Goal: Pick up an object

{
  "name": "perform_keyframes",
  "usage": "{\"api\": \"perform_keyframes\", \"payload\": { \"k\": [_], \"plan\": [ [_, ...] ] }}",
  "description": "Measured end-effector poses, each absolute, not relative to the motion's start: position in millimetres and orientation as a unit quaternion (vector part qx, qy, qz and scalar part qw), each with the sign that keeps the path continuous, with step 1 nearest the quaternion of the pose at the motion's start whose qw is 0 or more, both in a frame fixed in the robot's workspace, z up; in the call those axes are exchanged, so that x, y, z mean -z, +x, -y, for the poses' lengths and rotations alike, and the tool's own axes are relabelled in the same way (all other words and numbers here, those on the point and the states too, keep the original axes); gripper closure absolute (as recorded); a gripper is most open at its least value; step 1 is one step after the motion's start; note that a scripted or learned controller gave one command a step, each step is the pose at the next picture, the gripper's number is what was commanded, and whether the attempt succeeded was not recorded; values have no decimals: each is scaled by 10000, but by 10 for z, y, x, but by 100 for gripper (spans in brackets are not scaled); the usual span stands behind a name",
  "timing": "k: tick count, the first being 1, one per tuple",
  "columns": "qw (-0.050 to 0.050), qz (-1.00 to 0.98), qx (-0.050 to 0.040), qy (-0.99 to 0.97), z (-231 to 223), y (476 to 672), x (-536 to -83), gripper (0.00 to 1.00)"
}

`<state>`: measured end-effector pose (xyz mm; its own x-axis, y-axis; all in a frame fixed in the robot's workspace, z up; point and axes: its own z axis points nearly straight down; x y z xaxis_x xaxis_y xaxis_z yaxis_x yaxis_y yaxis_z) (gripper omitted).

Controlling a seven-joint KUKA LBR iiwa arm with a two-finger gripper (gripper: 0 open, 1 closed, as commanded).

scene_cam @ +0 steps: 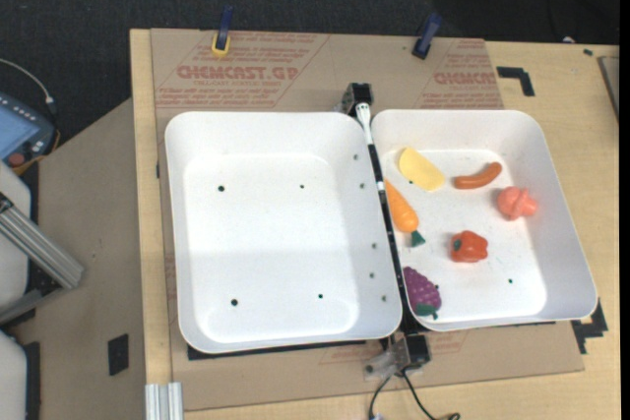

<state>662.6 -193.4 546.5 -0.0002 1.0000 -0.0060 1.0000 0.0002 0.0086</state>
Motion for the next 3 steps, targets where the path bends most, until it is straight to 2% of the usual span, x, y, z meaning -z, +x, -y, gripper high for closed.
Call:
{"api": "perform_keyframes", "payload": {
  "k": [3],
  "plan": [
    [148, -7075, -30, 7066, 1928, 6642, -5797, 100]
  ]
}}
